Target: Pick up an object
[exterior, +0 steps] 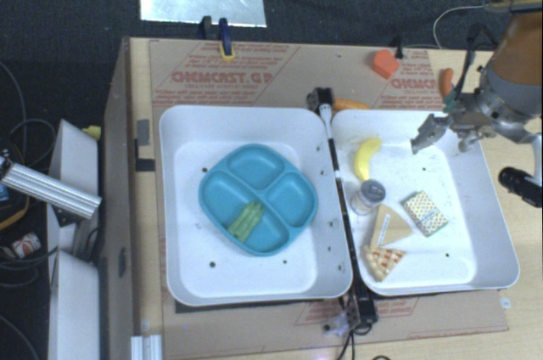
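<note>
Cardboard sheeting (254, 74) covers the bench on which two white bins are set side by side: the left bin (182, 180) holds a blue divided plate (280, 201) with a green piece (245, 220) in one compartment, and the right bin (488, 244) holds a banana (366, 156), a small jar (370, 195), a patterned box (424, 212) and two wedges (386, 241). The gripper (448, 132) is seen above the right bin's far edge, well apart from the banana, with fingers spread and nothing between them.
</note>
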Controlling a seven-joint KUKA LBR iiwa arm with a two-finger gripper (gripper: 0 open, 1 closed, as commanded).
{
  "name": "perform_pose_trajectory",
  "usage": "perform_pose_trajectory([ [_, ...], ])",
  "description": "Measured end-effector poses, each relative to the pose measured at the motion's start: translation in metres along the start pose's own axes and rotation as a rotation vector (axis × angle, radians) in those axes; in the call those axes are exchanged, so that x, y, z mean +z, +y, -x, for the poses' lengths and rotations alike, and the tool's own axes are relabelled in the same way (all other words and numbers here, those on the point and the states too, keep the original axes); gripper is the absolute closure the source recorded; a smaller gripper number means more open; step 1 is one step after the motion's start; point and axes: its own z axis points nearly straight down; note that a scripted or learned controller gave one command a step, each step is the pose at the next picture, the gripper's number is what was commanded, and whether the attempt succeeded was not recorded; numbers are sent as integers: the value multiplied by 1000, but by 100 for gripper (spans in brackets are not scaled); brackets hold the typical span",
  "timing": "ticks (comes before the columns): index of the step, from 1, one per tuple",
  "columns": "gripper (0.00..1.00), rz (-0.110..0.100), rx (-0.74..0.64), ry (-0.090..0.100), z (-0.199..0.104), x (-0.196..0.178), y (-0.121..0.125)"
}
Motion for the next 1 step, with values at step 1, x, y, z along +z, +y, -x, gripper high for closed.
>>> perform_pose_trajectory([
  [1,0,-2,-1,1,-39,79,40],
])
